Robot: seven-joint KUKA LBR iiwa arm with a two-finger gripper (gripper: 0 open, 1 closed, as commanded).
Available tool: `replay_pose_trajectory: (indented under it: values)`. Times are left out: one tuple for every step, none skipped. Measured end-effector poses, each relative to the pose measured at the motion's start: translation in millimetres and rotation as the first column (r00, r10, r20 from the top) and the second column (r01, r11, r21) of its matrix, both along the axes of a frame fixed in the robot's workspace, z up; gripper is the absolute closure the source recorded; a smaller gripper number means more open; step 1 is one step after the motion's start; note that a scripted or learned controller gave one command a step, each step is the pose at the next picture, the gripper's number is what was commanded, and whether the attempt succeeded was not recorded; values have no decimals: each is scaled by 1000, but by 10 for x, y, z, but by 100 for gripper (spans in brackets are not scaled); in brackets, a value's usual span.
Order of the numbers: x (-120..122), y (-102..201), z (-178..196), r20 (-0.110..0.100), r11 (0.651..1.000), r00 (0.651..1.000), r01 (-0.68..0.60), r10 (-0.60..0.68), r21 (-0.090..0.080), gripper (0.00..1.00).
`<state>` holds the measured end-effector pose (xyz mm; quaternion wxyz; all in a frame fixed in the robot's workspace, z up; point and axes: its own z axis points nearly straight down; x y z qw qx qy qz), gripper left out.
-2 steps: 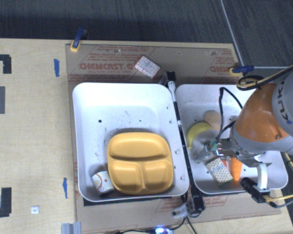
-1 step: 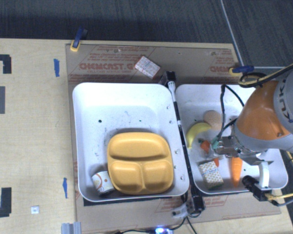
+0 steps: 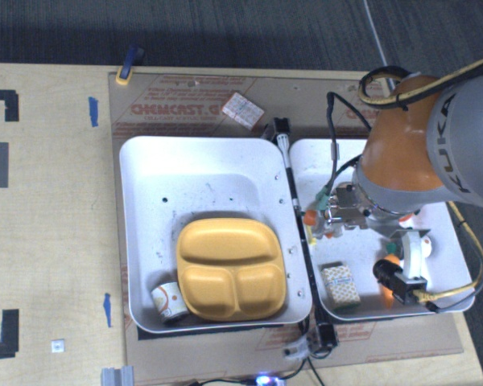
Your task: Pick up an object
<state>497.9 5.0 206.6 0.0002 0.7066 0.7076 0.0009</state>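
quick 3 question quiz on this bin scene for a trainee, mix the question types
1. True or false: the yellow divided tray lies in the right bin.
2. Which thing touches the tray's lower left corner? A) small white cup B) patterned sponge C) blue clip
3. Fill in: the arm hangs over the ____ bin.

Key: 1 false, it lies in the left bin; 2 A; 3 right.
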Motion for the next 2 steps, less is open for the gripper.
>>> replay_pose_trajectory:
  values:
    - [-182, 690, -72, -3, 1000, 1000, 0, 0, 1, 100]
    - [-182, -175, -219, -2, 1000, 1000, 2, -2, -1, 100]
